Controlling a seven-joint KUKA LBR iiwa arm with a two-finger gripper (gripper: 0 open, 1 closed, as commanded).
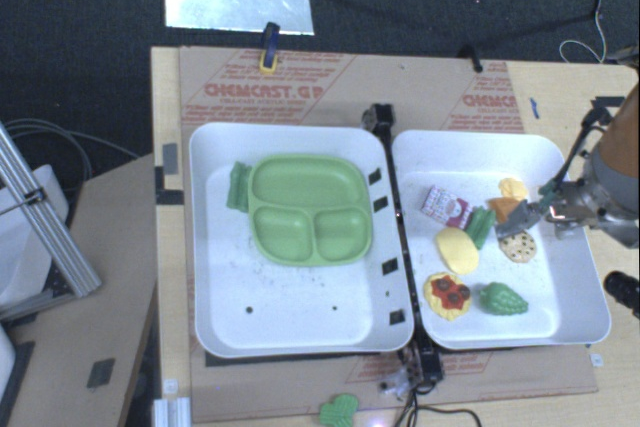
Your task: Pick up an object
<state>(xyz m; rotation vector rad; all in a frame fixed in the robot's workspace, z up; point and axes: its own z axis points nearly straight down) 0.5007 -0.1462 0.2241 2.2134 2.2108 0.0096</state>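
Currently my end effector point(527, 215) sits low in the right bin point(575, 315); grip state unreadable; cookie point(518, 246) just below it, orange piece point(503, 209) touching its left side.

Green tray point(307, 207) (left bin point(215, 315)); toys right.

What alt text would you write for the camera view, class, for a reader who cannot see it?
A grey arm reaches from the right over the right bin, its hand low among toy foods: a cookie, a pizza and a yellow piece. The left bin holds a green tray.
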